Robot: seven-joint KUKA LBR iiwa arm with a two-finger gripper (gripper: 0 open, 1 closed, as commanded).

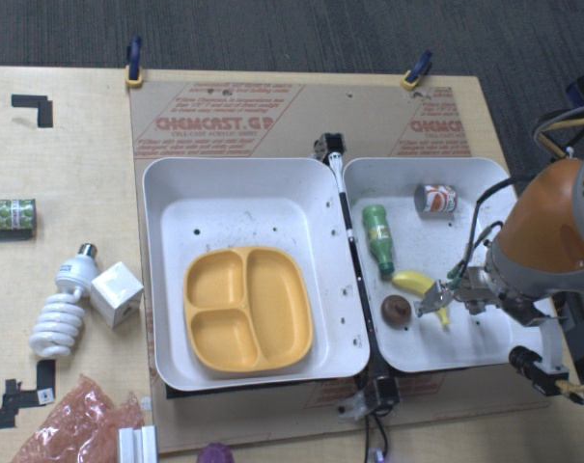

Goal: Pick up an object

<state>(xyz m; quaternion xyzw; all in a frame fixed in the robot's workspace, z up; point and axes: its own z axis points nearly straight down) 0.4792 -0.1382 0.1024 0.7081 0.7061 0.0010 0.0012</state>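
Observation:
The right bin (485, 177) holds a yellow banana (413, 282), a green bottle (377, 240), a red and white can (435, 199) and a brown round object (397, 310). My gripper (442, 293) hangs low over the banana's right end, near the middle of this bin. Its fingers (431, 304) stand open, one on each side of the banana's tail, and nothing is lifted between them. The grey arm with its orange band (552, 225) comes in from the right and hides the bin's right wall.
The left bin (166, 201) holds a yellow divided plate (247, 309). Outside the bins on the left lie a white spiral bulb (62, 309), a white cube (116, 293), a small green can (13, 216) and a pink mesh bag (74, 422).

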